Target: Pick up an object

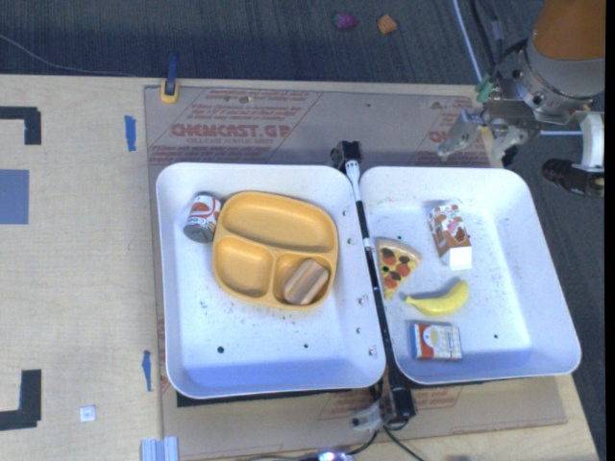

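Nearest, at the lower right, a small juice carton (436, 341) lies in the right bin (548, 286), with a banana (440, 299), a pizza slice (395, 264) and a snack packet (450, 232) beyond. Left of these, a yellow divided tray (259, 224) holds a bun (305, 281). At the upper right, the gripper (483, 141) hangs over the bin's far rim, fingers spread, holding nothing.

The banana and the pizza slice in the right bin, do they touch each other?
Apart. The camera view shows a strip of white bin floor between the banana and the pizza slice; the banana's left tip ends just below and right of the slice.
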### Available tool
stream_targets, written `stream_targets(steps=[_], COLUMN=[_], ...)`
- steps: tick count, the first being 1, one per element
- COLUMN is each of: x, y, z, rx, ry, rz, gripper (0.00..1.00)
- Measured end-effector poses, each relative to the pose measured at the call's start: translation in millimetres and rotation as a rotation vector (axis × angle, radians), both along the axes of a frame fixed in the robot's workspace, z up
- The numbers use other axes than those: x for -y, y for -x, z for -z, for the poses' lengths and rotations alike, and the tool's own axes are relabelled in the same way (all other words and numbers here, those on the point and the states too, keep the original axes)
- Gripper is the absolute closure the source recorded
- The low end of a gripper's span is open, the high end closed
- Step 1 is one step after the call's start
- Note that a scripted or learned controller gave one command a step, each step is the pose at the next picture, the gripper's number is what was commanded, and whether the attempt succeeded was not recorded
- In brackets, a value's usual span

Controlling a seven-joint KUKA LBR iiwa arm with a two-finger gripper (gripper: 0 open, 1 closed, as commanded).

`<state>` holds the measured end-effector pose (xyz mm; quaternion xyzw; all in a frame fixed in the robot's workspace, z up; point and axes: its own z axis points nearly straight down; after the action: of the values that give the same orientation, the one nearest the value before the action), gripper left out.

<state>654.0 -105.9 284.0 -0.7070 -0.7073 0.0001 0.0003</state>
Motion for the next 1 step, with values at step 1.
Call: stream_targets(steps=[1], x=[41.9], y=[-9.7], z=[150.4], rx=[-0.003], ry=[0.000], rz=[0.001], gripper=[0.00])
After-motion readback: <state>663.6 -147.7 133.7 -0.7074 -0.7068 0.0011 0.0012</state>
